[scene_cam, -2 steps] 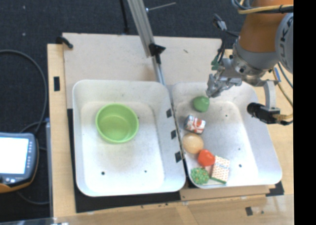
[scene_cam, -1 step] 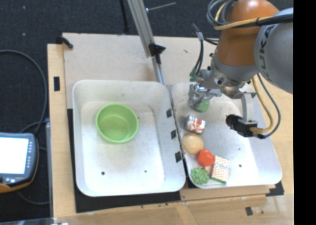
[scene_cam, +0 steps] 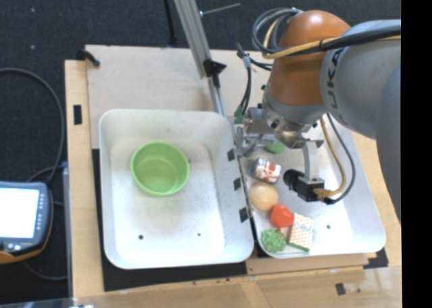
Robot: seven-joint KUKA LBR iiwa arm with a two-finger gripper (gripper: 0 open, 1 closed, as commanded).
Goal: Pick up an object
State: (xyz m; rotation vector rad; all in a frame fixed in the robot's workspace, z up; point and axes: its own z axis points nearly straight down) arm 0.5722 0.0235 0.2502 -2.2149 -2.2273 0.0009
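The left bin (scene_cam: 121,246) lies mostly open; only a green bowl (scene_cam: 160,168) sits toward its upper middle, with bare floor all around it. In the right bin (scene_cam: 364,232), small things crowd the near-left corner: a can (scene_cam: 267,170), an egg-like ball (scene_cam: 264,197), a red piece (scene_cam: 282,216), a green piece (scene_cam: 273,239) and a patterned card (scene_cam: 302,231). The arm (scene_cam: 317,77) overhangs that bin's far half.

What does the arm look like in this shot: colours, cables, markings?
Thick grey arm with a rounded orange band above the wrist. Dark lettering, partly visible, runs down the grey shell by the band. Looped cables arc over the orange part; a yellowish one runs along the link. Below are a metal wrist and a black block with more cables.
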